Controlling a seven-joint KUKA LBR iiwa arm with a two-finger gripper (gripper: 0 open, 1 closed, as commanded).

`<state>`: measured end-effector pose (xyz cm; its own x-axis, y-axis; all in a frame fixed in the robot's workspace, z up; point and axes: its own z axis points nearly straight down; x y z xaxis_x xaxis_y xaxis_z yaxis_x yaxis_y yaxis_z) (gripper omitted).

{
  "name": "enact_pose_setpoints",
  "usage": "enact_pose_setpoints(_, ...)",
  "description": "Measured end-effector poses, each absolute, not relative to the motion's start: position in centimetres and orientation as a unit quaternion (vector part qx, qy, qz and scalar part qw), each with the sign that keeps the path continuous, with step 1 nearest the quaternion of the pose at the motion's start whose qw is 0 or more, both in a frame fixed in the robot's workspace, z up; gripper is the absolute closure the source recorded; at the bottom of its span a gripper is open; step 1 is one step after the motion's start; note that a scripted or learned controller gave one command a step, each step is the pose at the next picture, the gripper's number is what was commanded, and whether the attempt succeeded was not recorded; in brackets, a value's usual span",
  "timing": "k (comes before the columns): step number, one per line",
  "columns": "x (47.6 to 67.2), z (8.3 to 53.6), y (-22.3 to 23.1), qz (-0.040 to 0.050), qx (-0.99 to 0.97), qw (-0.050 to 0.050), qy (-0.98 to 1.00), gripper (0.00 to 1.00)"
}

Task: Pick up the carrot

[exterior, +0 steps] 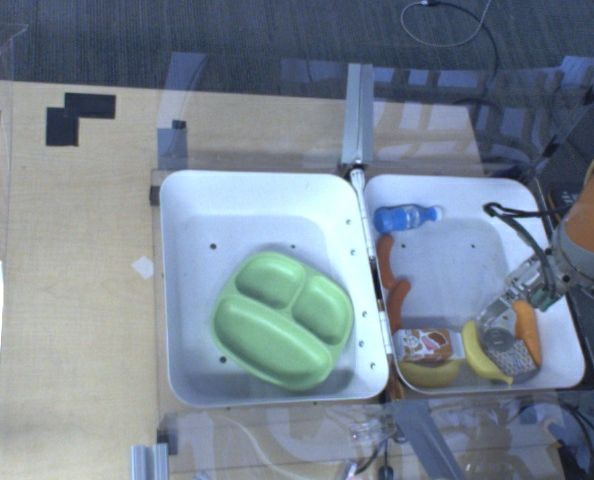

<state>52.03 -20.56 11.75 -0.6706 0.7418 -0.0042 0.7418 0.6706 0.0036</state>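
The carrot [527, 333] is a short orange piece lying near the right wall of the right bin [447, 253], its length running from the back toward the front. My gripper [525, 293] reaches in from the right and hangs just over the carrot's far end, touching or nearly touching it. Its metal tip hides that end of the carrot. The grey arm with its orange band [589, 218] stands above the bin's right rim.
The right bin also holds a blue bottle [405, 217] at the back, an orange-red sausage [390, 280] along the left wall, and a snack packet [424, 345], a banana [480, 356] and a grey pouch [505, 346] crowded against the carrot. A green divided plate [282, 318] lies in the left bin [192, 268].
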Motion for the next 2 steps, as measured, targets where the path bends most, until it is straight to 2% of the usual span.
enact_pose_setpoints(1, 54.8, 15.2, -20.5, 0.0009, 0.422, 0.004, 0.907, 0.00)
enact_pose_setpoints(2, 55.9, 9.2, -20.5, 0.0008, 0.346, 0.004, 0.938, 0.00)
